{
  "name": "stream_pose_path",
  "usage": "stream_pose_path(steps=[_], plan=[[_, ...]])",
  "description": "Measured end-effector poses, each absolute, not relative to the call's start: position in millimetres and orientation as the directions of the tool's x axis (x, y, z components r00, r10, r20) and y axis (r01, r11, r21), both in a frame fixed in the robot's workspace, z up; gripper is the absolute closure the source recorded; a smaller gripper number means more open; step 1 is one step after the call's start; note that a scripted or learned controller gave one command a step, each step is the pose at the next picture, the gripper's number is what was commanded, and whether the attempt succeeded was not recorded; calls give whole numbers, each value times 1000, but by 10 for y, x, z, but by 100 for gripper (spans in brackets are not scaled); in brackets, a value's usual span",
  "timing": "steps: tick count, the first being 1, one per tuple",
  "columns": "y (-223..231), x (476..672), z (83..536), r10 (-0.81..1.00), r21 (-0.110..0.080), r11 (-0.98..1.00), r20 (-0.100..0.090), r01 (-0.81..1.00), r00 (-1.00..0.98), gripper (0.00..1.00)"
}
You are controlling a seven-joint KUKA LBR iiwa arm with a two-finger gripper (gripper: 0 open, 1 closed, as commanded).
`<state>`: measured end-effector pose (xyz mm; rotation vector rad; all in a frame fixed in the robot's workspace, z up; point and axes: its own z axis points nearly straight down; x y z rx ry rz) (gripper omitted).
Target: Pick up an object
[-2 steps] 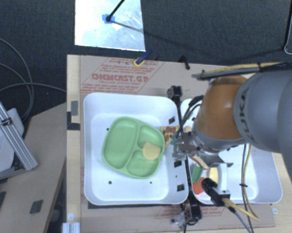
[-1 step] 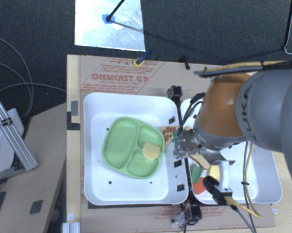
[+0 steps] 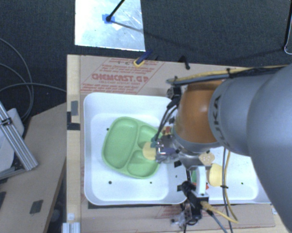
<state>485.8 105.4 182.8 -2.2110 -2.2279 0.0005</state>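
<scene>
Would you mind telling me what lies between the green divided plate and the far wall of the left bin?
In the camera view, only bare white bin floor lies between the green divided plate and the left bin's far wall; nothing rests on that stretch.

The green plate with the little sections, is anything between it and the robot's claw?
Nothing visible blocks it. The gripper is right at the right edge of the green sectioned plastic plate in the left white bin, with a small pale yellow object beside it.

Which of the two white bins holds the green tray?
The left bin. The green tray lies in it, with the tool at the tray's right edge. The right bin is mostly hidden under the arm.
</scene>
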Motion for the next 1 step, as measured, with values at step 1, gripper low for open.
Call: stream_pose_path(steps=[1], plan=[[1027,4876,1947,1000,2,5,2,1000,-5,100]])
